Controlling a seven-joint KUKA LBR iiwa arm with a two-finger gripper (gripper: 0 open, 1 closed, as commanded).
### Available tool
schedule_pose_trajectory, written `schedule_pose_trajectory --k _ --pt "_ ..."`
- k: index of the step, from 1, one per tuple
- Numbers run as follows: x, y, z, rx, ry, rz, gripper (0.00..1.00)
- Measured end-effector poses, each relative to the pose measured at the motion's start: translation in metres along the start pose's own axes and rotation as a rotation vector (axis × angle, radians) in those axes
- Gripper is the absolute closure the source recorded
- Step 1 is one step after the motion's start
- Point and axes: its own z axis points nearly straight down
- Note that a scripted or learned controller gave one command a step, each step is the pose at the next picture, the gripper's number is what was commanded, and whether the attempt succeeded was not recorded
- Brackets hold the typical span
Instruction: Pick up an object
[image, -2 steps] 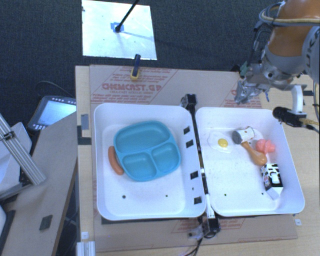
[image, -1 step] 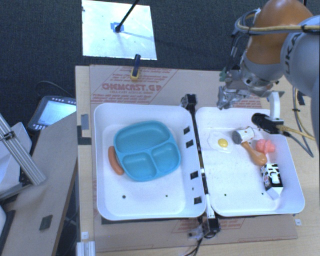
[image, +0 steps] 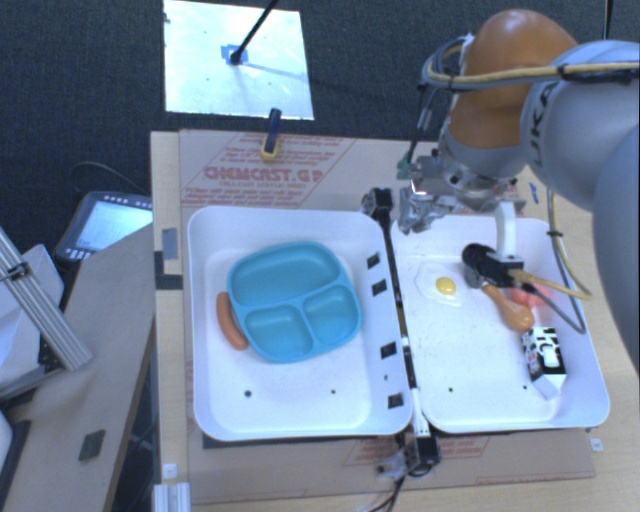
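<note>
My gripper (image: 418, 216) hangs over the far left corner of the right bin (image: 480, 400), close to the divider between the bins, and nothing shows in it. In that bin, a toy fried egg (image: 443, 287) lies just in front of the gripper. An orange-brown drumstick-shaped toy (image: 510, 308) lies right of the egg, with a pink piece (image: 531, 295) beside it. A small black-and-white carton (image: 545, 357) lies near the bin's right wall.
The left bin (image: 300, 405) holds a blue divided plate (image: 295, 300) with an orange sausage (image: 230, 320) along its left side. A yellow-and-black clamp (image: 271, 135) sits on the cardboard behind the bins. A ridge with black clips (image: 395, 320) separates the bins.
</note>
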Motion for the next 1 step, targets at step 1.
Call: schedule_pose_trajectory --k 1 --pt "0.0488 -0.0069 0.0157 -0.001 0.000 0.000 1.00"
